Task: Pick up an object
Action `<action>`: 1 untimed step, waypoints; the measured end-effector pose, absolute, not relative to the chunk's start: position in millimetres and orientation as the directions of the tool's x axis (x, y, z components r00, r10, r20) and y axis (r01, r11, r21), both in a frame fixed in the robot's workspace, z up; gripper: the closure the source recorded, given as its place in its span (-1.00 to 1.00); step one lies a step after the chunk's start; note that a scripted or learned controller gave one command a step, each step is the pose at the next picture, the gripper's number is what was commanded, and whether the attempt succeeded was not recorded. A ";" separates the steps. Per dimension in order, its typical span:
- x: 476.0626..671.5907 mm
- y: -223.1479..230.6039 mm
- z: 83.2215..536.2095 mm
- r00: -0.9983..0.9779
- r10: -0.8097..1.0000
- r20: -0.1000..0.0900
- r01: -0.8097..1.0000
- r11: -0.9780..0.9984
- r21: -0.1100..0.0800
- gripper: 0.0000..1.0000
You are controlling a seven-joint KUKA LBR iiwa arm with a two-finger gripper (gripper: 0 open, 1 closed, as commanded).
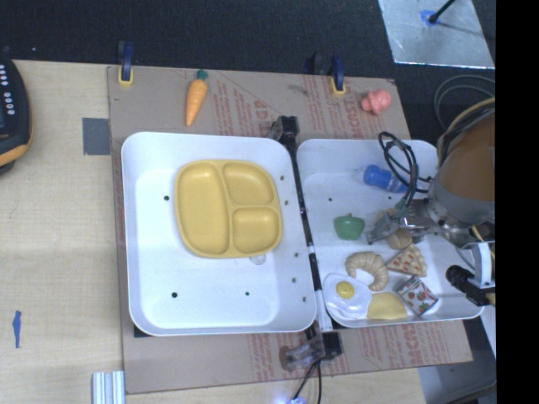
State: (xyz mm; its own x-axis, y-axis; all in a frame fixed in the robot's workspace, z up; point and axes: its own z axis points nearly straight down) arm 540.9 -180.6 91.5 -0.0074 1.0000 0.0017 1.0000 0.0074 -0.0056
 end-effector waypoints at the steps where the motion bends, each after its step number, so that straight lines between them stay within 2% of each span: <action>1: 653.5 -212.8 90.2 -0.013 1.000 0.003 0.999 0.013 -0.030 -1.00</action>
